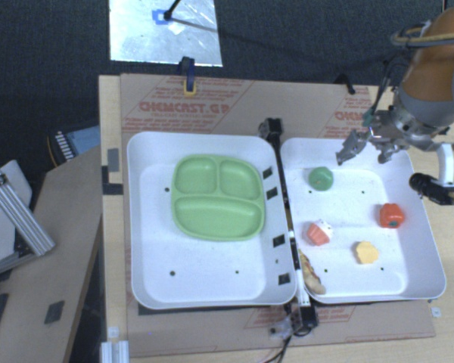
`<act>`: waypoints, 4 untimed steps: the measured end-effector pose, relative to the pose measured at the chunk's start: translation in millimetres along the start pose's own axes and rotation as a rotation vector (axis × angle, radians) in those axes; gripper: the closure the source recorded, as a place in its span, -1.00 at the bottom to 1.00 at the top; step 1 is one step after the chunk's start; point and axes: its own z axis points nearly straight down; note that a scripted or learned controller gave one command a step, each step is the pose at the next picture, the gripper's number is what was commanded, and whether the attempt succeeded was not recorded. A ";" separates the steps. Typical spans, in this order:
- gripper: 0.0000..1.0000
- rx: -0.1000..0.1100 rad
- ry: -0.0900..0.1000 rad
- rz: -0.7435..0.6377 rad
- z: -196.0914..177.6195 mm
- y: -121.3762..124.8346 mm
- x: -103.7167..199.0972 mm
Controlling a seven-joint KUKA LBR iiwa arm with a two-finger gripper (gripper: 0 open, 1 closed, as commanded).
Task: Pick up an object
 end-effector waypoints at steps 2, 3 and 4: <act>-1.00 -0.008 -0.001 -0.001 54.8 4.4 0.4; -1.00 -0.012 -0.001 -0.001 98.7 12.5 -2.1; -1.00 -0.011 -0.001 -0.001 142.5 13.6 -1.6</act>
